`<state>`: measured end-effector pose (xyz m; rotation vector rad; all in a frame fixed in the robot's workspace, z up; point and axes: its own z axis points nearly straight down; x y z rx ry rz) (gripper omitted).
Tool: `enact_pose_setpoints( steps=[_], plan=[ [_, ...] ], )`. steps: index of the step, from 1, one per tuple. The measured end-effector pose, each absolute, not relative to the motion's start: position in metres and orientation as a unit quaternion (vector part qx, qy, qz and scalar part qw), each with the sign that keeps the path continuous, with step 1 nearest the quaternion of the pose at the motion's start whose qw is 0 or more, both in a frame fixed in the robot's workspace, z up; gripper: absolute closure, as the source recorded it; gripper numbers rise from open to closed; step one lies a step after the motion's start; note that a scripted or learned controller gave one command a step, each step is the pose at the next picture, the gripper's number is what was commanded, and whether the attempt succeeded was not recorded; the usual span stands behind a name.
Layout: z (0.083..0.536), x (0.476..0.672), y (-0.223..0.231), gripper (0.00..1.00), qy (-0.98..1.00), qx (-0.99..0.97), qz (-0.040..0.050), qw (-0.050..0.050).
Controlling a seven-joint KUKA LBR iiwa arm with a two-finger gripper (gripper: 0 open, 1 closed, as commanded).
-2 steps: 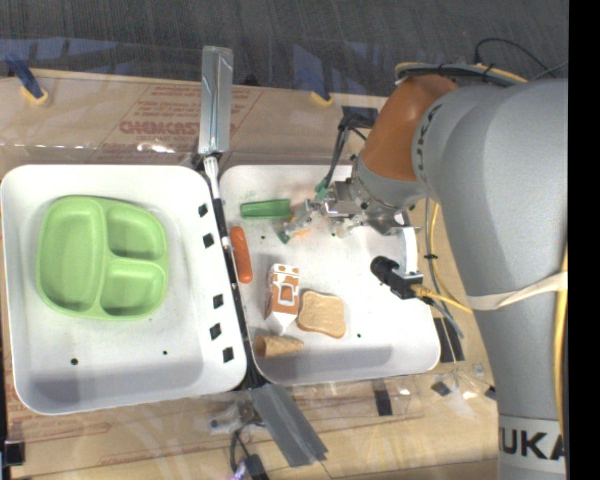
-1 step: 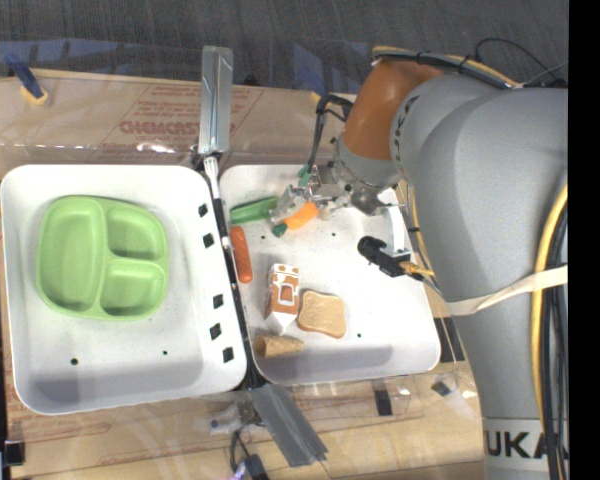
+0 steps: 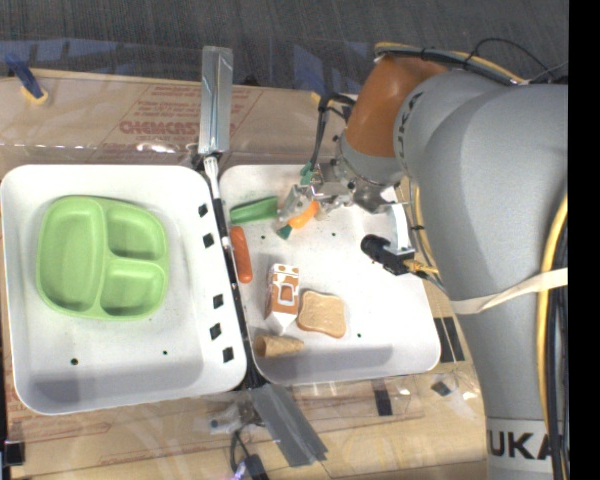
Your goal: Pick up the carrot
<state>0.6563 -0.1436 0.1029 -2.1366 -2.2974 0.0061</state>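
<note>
Gripper [image 3: 302, 206] low in upper part of right bin [image 3: 410, 318], fingers pinching carrot [image 3: 298, 219]. Grasp apparently made; lifting clear of bin floor not yet shown.

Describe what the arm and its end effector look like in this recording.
The arm is bulky, rounded and grey, with an orange band above the wrist. Thin black and yellow cables loop over its top, and white "UKA" letters show near its base. The end effector is small, metallic and dark, with green bits.
</note>
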Motion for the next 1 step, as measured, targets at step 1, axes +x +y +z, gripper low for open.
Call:
enact_pose_setpoints(
  steps=[1],
  plan=[
    [0.1938,0.6535,-0.0807,1.00,-0.708,-0.706,-0.0003,0.000]
  ],
)
